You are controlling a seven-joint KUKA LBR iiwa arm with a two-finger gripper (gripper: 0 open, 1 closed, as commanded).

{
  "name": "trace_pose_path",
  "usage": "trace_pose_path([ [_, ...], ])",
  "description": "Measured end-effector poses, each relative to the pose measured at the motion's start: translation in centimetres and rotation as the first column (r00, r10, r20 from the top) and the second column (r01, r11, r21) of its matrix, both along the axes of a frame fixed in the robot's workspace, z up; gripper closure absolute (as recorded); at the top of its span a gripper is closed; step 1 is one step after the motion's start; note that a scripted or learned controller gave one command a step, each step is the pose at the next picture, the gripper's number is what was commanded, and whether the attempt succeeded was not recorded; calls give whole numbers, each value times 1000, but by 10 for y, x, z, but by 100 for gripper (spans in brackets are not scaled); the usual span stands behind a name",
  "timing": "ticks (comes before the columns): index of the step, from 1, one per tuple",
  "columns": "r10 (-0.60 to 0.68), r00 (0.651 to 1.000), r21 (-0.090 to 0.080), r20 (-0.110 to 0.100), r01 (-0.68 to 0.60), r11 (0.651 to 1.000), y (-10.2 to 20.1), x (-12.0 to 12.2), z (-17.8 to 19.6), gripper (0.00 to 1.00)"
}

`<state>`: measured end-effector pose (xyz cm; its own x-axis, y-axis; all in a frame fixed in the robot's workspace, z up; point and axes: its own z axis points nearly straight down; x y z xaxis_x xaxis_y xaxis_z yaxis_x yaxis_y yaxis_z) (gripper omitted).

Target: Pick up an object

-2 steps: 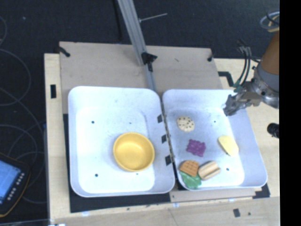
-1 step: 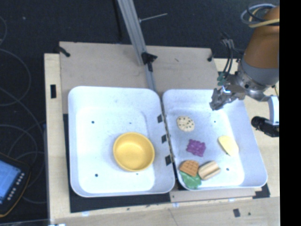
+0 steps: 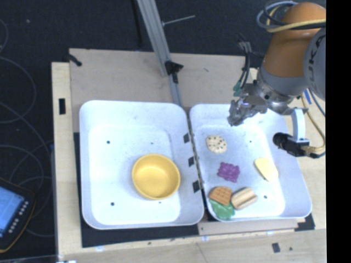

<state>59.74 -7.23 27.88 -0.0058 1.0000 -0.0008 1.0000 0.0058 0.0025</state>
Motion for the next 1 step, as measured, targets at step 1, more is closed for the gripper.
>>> trace_pose_path([
  [1, 1, 1000, 0, 0, -1, 1000, 53, 16, 1, 100],
])
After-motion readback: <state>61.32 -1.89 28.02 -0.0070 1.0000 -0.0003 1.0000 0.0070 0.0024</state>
